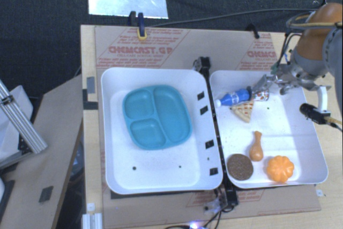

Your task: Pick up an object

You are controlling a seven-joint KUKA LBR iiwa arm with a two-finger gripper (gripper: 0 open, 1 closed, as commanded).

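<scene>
You saw two white bins side by side on the surface [177, 40]. Take the right bin [300, 131] as your landmark. The arm [316, 35] came in over its far right corner, and the jaws [265, 84] stood low at the far edge of that bin, just beside the cap end of the bottle [236, 97].

The bottle, blue with a white and red end, lay on its side in the far left part of the right bin, near the wall it shares with the left bin [118, 169]. You could not tell from this view whether the jaws were released or clenched, and you could not tell whether they touched the bottle; nothing was clearly between them.

Just in front of the bottle lay a pizza slice [243, 111], close to it. Nearer to the front of the right bin lay a drumstick [256, 146], about in the middle. At the front edge of the bin were a brown cookie [240, 167] on the left and an orange pumpkin [280, 168] on the right, with the drumstick just behind the gap between them.

To the left of the right bin, the left bin held a blue divided plate [157, 116], which lay flat in its far half.
</scene>
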